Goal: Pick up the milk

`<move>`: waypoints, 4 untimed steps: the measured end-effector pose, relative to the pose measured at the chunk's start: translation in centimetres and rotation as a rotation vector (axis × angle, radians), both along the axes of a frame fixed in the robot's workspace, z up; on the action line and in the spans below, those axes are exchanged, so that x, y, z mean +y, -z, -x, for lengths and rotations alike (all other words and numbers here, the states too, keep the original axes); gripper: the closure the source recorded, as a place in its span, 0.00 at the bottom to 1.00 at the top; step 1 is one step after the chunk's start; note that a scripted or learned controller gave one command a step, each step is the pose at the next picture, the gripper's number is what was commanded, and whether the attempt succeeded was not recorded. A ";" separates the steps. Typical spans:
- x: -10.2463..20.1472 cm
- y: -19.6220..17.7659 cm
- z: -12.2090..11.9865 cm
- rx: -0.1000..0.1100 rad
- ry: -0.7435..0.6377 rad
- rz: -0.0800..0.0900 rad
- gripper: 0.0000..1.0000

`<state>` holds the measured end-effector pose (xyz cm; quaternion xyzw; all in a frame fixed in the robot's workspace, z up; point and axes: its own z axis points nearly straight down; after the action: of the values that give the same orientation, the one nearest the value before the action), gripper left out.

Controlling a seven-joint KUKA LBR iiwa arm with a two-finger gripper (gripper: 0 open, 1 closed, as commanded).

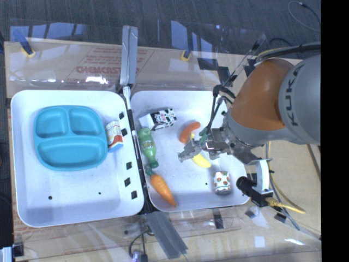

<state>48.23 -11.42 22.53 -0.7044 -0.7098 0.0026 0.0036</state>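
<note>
The milk carton (163, 118) lies tipped at the right bin's (180, 203) back, looking light, stiff, slick; grip its flat sides. Gripper (191, 150) hangs spread, empty, nearby.

End effector (189, 150) over right bin (180, 201), milk (163, 118) apart, near sausage (189, 130).

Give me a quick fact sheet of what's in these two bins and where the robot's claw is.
left bin: blue divided plate, small can at its right edge
right bin: cow-patterned milk carton, green bottle, carrot, sausage, banana, spotted cup
gripper: low in the right bin, beside the banana
milk: lying apart from the gripper, not held
</note>
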 end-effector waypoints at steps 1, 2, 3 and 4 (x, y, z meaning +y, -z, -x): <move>2.0 1.3 -7.0 -0.002 -0.024 0.002 0.00; 0.8 -0.7 -10.3 -0.005 0.084 0.003 0.00; 0.8 7.3 -16.9 -0.004 -0.005 0.001 0.00; 0.9 6.5 -16.9 -0.002 -0.012 0.001 1.00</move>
<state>65.17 -10.49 16.03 -0.7001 -0.7140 0.0024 0.0025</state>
